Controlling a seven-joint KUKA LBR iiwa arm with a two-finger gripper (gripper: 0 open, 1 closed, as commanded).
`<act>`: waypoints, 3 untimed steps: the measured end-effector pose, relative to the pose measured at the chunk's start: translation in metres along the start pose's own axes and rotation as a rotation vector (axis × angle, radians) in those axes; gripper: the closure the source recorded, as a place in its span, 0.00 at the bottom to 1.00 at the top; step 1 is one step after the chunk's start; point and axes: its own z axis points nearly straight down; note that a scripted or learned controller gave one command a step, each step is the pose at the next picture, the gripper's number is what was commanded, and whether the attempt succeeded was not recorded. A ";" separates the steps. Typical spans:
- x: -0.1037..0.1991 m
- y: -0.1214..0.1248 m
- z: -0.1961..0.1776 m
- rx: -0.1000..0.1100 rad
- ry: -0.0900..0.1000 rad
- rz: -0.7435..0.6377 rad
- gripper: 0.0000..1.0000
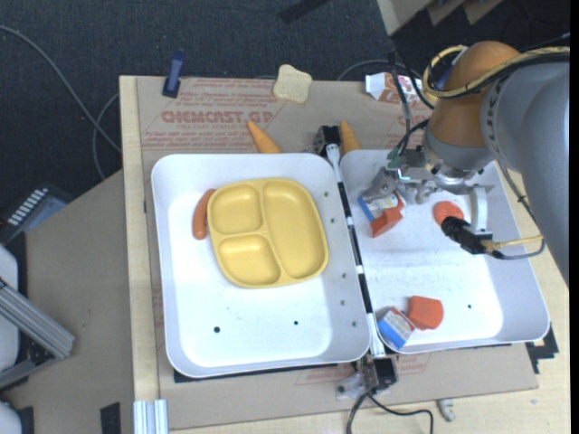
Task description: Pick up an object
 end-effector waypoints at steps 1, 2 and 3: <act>0.000 0.001 -0.011 -0.003 0.000 0.000 1.00; -0.034 -0.014 -0.065 0.009 0.000 0.000 1.00; -0.091 -0.029 -0.105 0.009 -0.002 0.001 1.00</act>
